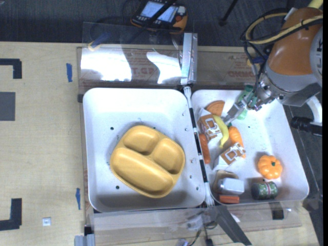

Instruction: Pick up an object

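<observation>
The gripper (230,116) hangs low at twelve o'clock in the right bin (293,137), just above a banana (222,129) lying among a carrot (235,136) and small cartons; whether its claw is apart or together cannot be made out. A small pumpkin (269,166) sits at four o'clock.

The pale wooden bench (41,137) fills the frame's left and middle. Two white bins lie on it: the left bin (97,137) centre, the right bin (292,137) right.

Left bin (97,137): my yellow three-part plastic tray (147,159) lies inside.
Right bin (292,137): yellow banana (222,130) at 10 o'clock; small orange pumpkin (269,166) at 4, dark can (264,189) just below.
</observation>
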Motion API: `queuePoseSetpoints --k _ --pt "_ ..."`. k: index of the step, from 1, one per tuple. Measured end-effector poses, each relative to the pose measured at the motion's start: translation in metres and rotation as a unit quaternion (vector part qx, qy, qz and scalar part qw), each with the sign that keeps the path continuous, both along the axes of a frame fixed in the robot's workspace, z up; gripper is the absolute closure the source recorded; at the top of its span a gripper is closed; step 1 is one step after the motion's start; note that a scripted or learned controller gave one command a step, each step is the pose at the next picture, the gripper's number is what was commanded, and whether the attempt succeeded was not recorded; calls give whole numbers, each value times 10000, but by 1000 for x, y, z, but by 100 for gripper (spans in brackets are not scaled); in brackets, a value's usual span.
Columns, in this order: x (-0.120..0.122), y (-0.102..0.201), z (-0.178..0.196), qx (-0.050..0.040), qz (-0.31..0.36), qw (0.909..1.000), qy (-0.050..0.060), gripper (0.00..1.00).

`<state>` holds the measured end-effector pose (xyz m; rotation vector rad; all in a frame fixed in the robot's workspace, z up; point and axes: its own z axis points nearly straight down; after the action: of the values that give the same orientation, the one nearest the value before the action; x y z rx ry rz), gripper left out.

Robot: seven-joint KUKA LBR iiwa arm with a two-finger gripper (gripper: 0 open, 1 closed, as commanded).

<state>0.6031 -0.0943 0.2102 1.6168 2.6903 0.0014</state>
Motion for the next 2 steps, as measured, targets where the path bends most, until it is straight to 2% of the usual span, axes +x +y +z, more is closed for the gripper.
queuePoseSetpoints --k 1,2 --pt "0 -17 -96 -19 631 9979 -139 0" --pt "1 -16 -84 -4 633 9979 -129 100"
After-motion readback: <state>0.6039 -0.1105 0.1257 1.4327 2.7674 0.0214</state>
